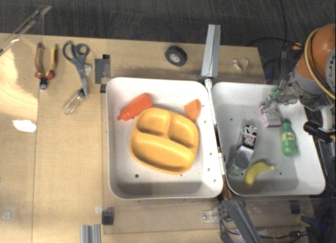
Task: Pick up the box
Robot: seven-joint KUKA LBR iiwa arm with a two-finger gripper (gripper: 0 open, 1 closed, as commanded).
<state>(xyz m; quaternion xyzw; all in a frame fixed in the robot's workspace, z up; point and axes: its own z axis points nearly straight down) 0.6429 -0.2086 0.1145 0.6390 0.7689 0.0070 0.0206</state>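
A small black-and-white box [249,136] lies near the middle of the right bin [310,181]. Up and to its right lies a pink-and-white packet [271,116]. The gripper [278,97] hangs at the bin's far right part, just above that packet and well apart from the box. Behind it, the grey arm with its orange band [317,53] comes in from the right edge. Nothing shows held in the gripper.
The right bin also holds a green bottle [287,139], a banana [258,172] and a grey cup [240,159] just below the box. In the left bin [118,184] are a yellow divided tray [165,139] and two orange pieces. Scissors [80,61], pliers and a tape roll lie on the bench.
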